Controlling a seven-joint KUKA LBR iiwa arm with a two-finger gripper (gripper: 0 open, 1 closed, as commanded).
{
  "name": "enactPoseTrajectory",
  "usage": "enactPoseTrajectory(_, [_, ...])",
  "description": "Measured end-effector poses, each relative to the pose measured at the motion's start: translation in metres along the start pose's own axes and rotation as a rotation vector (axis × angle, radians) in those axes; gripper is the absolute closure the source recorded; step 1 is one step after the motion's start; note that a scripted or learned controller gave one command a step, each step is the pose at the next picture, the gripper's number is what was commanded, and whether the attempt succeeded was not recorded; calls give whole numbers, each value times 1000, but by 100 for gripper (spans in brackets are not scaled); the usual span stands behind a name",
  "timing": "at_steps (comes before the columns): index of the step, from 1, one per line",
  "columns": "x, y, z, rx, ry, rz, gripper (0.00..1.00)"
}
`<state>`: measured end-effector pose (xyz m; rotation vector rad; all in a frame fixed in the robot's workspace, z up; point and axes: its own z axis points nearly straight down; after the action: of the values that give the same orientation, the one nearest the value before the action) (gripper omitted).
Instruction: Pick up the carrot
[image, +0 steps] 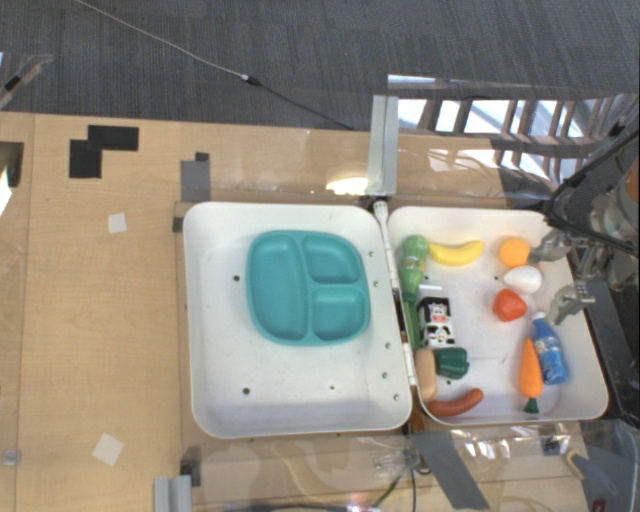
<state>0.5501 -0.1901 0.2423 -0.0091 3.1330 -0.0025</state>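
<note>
Nearest you, along the front wall of the right bin (600, 405), you have the sausage (455, 403) and, towards the right corner, the carrot (530, 372), lying lengthwise with its green tip pointing at the front edge. The blue bottle (548, 352) lies right against the carrot's right side, touching or nearly so; that is your main worry. A finger coming down on that side could land on the bottle, shove it, or close on both things at once, and the carrot's tapered, smooth body could squirt out of a pinch that isn't square across it. The bin's right wall is also close, so there is little room for the outer finger.

A bit further back sit the red tomato (509, 305), the white egg (521, 279), the orange (514, 250) and the banana (455, 253), all well clear of the carrot.

The gripper (563, 275) hangs over the right edge of the bin, behind the bottle and beside the egg, with the arm coming in from the right. Its two fingers stand apart, spread front to back, with nothing between them; it holds nothing, and it is not yet over the carrot

The left bin (215, 400) holds the teal plate (306, 286)
</note>
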Motion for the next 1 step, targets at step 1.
enactPoseTrajectory(1, [47, -16, 152, 4, -10, -87, 0])
